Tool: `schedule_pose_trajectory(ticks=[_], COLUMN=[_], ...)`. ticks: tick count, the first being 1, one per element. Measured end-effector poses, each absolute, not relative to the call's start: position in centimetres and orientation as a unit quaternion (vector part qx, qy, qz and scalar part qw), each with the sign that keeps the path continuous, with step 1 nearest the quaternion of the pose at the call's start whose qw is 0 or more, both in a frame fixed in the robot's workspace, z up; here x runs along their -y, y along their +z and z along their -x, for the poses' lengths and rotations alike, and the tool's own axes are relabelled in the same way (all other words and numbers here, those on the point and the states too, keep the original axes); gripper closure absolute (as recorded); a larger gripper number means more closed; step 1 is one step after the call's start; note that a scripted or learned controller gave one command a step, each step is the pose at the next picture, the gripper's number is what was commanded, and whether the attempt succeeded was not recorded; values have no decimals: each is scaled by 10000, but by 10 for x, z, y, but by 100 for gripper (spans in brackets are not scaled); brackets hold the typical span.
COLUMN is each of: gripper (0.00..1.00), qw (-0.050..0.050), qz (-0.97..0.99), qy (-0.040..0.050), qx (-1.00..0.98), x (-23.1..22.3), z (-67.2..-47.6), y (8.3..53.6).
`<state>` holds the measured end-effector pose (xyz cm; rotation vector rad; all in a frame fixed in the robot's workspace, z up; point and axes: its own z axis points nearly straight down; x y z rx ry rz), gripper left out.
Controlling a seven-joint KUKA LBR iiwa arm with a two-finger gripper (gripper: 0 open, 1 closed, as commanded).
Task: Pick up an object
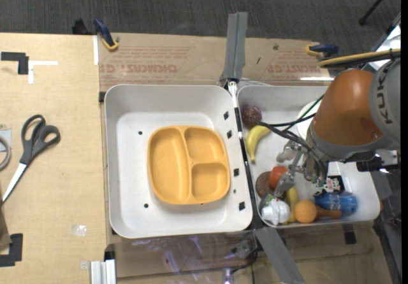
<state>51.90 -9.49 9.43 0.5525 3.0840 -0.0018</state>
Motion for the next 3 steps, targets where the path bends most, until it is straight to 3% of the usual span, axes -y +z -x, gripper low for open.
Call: schedule_pose_trajectory(ticks=[1, 2, 3], gripper=[100, 100, 100], qw=[45, 17, 15], qz=[-1748, -2545, -2462], qy=[-3, -2, -3], qx=[-9846, -9671, -9692], x=[94, 45, 33], z=[-520, -530, -599], y=[104, 248, 290])
